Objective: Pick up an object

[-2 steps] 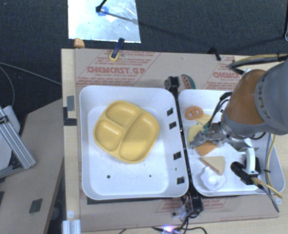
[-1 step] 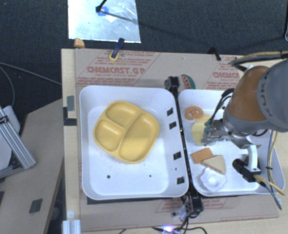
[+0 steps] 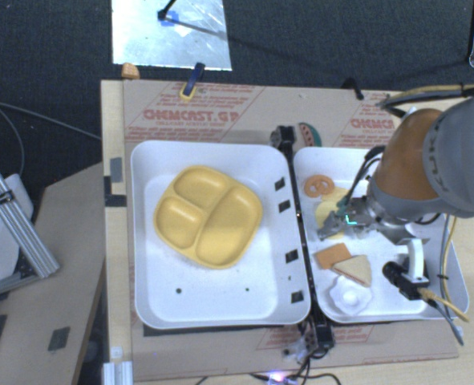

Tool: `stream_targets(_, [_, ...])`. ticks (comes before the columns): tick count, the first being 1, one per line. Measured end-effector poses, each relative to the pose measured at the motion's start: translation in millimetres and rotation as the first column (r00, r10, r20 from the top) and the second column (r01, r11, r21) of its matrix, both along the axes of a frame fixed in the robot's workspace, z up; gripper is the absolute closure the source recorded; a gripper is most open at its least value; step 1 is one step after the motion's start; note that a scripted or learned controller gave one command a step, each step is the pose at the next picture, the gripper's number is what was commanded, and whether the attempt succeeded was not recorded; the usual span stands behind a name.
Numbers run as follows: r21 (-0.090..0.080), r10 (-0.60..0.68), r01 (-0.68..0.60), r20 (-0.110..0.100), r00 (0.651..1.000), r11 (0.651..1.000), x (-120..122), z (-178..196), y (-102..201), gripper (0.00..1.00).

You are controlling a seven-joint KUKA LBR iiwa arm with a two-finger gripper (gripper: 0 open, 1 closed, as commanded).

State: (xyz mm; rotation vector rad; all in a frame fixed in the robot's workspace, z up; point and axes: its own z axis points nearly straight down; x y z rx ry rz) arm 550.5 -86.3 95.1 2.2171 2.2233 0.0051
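Observation:
The right bin (image 3: 453,283) holds several toy foods: an orange ring (image 3: 318,186), a pale yellow piece (image 3: 326,212), an orange slab (image 3: 333,256), a tan wedge (image 3: 355,270) and a white piece (image 3: 349,298). My gripper (image 3: 331,228) reaches down into this bin from the right, low over the bin floor just below the pale yellow piece and above the orange slab. Its fingers are small and dark against the wrist. A yellow divided plate (image 3: 208,216) lies tilted in the left bin (image 3: 152,295).
A black-and-white part of the arm (image 3: 409,271) with yellow cable hangs over the right bin's lower right. Cardboard (image 3: 245,111) lies under both bins. A blue-and-yellow item (image 3: 193,80) rests at the cardboard's far edge, near a shiny sheet (image 3: 172,22).

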Motion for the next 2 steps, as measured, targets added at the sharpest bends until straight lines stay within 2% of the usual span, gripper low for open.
stream_targets(1, [0.0,-0.002,0.002,-0.006,1.0,1.0,-22,-12,2,0.0])
stream_targets(2, [0.0,-0.001,0.001,-0.001,1.0,1.0,-20,0,2,1.0])
